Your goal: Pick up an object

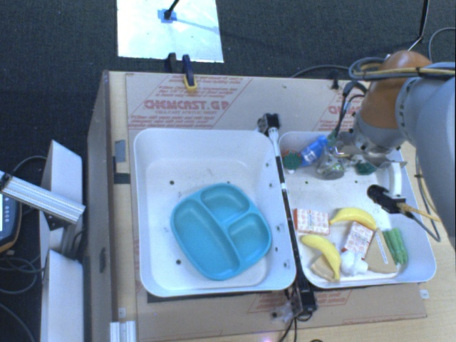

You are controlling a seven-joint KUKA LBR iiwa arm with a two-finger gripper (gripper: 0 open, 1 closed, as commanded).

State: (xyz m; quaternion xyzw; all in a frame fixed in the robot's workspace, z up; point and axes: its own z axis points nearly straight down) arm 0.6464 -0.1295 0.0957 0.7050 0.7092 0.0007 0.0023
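Note:
My gripper point(333, 157) hangs low over the back of the right bin point(420, 268), below the grey arm and its orange band. It sits right at a clear crumpled plastic thing point(329, 168). A blue-capped clear bottle point(313, 150) lies just to its left, and a dark green piece point(291, 161) sits beyond that by the bin's left wall. Another small green piece point(365, 167) lies to the gripper's right. Whether anything is between the gripper's tips is hidden by the wrist.
The front of the right bin holds two yellow bananas point(354, 216) point(322, 248), two red-and-white packets point(311, 221) point(358, 239), a green vegetable point(395, 246) and a white ball point(348, 262). A blue divided plate point(221, 230) lies in the left bin point(153, 191).

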